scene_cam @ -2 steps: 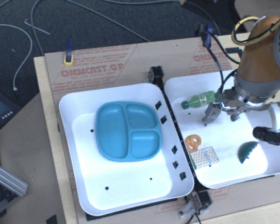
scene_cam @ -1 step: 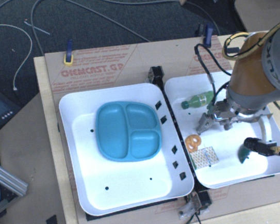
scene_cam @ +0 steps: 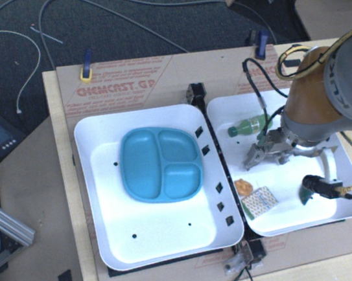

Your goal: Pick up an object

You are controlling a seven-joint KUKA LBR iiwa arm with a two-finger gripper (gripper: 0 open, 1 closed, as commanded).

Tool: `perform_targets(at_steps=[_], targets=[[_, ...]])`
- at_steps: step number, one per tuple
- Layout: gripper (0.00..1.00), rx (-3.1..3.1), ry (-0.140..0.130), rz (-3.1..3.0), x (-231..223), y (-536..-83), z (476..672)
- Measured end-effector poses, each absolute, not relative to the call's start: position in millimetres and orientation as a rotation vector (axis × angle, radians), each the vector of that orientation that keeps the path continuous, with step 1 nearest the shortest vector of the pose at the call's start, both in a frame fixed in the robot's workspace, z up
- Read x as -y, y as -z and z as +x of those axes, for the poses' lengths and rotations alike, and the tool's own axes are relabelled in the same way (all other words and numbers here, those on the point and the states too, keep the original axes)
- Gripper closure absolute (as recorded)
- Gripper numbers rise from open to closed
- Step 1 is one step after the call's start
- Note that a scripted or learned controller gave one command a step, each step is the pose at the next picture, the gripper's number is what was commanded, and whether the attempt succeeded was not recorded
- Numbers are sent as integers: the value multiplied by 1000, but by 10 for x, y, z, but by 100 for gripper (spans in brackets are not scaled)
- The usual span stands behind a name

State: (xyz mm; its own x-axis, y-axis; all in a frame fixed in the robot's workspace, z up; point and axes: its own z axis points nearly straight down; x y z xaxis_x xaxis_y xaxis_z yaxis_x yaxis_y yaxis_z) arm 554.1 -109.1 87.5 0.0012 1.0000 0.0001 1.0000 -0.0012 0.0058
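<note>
My gripper (scene_cam: 264,154) hangs low in the middle of the right bin (scene_cam: 350,209), with the grey and orange arm reaching in from the right. A green bottle (scene_cam: 248,126) lies on its side just above and left of the gripper. Below the gripper, a small orange-brown item (scene_cam: 244,187) rests near the bin's left wall. A patterned flat packet (scene_cam: 260,202) lies right under that item. Nothing is visibly held in the gripper.
The left bin (scene_cam: 106,199) holds a blue divided plate (scene_cam: 161,163). A small teal piece (scene_cam: 304,197) lies near the right bin's front edge. Black clips run along the divider (scene_cam: 213,163) between the bins. Cables cross the floor behind the bench.
</note>
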Motion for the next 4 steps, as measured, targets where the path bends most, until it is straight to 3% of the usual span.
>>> perform_targets(at_steps=[1, 2, 4], targets=[[100, -2221, -3, 2223, 1085, -962, 5523], [100, -2220, -5, 2217, 1051, -1463, 5629], [100, -2220, -6, 2217, 1064, -2629, 5545]])
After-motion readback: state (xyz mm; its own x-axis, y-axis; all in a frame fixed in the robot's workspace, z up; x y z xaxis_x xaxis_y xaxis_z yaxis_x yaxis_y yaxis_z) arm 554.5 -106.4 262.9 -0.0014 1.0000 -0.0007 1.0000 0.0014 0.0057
